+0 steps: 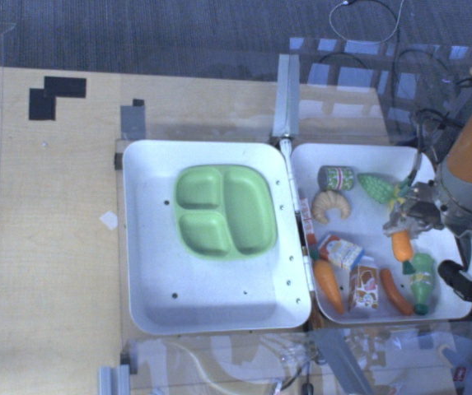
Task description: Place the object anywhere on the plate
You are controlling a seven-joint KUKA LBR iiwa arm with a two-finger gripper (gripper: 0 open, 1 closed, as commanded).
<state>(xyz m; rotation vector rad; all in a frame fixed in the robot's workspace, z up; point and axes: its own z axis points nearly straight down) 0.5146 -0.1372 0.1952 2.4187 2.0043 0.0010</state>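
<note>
Over the right bin [458,307], the gripper [406,219] was seen above a small orange item [401,245], most likely a toy carrot, which was taken to be the task's object. It lay on the bin floor just below the fingertips, between a green bottle [421,280] nearer the camera and a green corn-like piece [377,188] farther away. Whether the jaws were released or clenched could not be told, since they were blurred against the clutter; no object was shown held between them.

Several risks were judged likely. The bottle could be nudged or caught along with the orange item, because the two lay almost touching. A short, rounded piece could also slip out during the lift, or be dropped in the gap between the bins on the way left to the green plate [224,211] in the left bin [149,286].

The item's long axis was judged to run roughly near-to-far, slightly tilted; which end was the tip could not be made out.
</note>
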